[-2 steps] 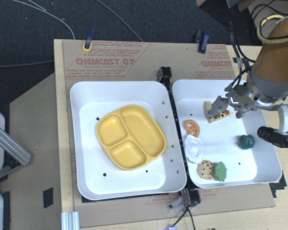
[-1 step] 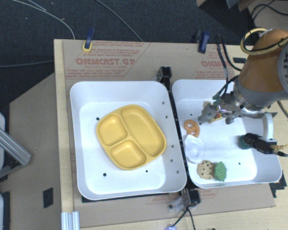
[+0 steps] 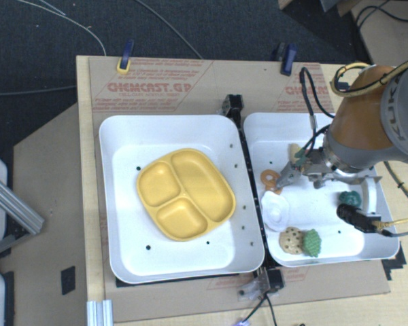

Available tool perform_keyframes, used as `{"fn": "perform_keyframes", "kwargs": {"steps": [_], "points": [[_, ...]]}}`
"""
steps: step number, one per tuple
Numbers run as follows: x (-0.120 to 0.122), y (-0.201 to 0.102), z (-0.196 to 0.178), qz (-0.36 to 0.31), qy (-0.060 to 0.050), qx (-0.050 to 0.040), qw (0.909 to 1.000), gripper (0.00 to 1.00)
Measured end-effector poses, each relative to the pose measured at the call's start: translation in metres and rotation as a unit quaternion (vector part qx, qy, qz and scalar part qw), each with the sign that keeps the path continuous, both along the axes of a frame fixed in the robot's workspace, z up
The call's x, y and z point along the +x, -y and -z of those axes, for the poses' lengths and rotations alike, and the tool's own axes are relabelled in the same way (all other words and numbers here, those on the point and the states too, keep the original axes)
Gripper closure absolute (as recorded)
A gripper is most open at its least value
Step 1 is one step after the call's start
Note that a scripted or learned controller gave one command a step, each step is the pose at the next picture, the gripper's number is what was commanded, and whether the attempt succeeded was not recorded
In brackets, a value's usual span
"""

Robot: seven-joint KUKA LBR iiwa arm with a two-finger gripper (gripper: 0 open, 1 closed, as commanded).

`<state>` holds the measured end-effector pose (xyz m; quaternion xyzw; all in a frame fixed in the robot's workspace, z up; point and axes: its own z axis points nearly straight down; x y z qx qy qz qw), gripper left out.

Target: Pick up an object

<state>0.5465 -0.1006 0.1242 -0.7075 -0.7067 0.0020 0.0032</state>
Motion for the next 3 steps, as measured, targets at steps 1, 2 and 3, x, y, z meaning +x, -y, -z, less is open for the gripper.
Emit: {"fn": "perform_keyframes", "kwargs": {"steps": [1,2,3], "points": [[0.002,0.0,-0.014,0.0,0.004,-0.0008,1.0,1.0],[0.008,-0.008,-0.062,-0.001,0.007,-0.0014,1.0,1.0],[0.009,-0.008,-0.085,-0.001,0.006,-0.0015,1.0,1.0]]}}
